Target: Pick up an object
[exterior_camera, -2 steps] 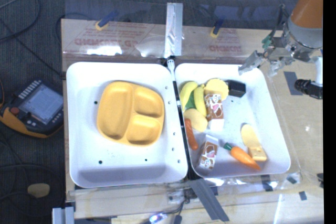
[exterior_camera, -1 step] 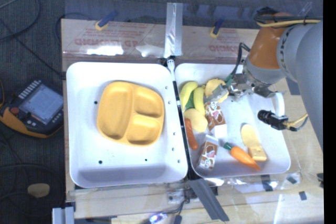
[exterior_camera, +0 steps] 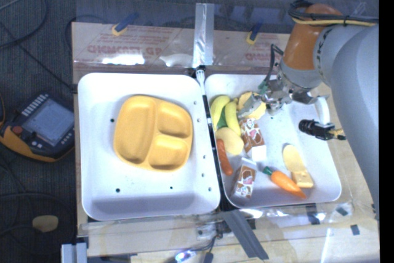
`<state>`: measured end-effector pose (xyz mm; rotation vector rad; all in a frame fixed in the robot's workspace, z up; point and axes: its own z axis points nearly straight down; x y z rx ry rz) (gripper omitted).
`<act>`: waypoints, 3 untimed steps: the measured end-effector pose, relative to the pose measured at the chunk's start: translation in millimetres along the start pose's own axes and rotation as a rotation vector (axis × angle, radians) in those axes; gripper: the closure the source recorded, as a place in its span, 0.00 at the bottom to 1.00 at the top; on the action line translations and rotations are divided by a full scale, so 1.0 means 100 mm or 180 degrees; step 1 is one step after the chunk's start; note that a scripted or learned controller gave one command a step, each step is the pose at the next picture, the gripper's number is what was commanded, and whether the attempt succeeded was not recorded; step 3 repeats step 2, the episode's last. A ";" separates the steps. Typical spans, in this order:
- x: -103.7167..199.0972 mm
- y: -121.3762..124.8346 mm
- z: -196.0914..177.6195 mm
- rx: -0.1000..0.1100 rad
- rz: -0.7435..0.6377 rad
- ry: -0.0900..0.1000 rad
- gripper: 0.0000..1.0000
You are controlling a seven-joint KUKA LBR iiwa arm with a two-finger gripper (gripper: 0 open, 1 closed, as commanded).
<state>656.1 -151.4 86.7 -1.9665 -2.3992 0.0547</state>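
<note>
Cardboard sheet (exterior_camera: 141, 43) behind my bins: red print, upside down from here, too blurred for me to read.
Small cartons (exterior_camera: 245, 182) in my right-hand bin: printed pictures on them, no lettering I can make out.
Handheld pendant (exterior_camera: 44, 123) on the floor: screen lit, nothing legible.

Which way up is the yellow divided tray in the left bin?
Upside down, it seems: the yellow divided tray lies flat in the left bin, and its three compartments bulge upward as rounded humps rather than open hollows.
</note>
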 end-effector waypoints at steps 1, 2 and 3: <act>-0.01 -0.01 -0.09 0.0001 -0.0005 -0.0013 1.00; 0.66 0.21 -0.98 -0.0164 -0.0094 -0.0029 1.00; 0.66 0.21 -0.98 -0.0164 -0.0094 -0.0029 1.00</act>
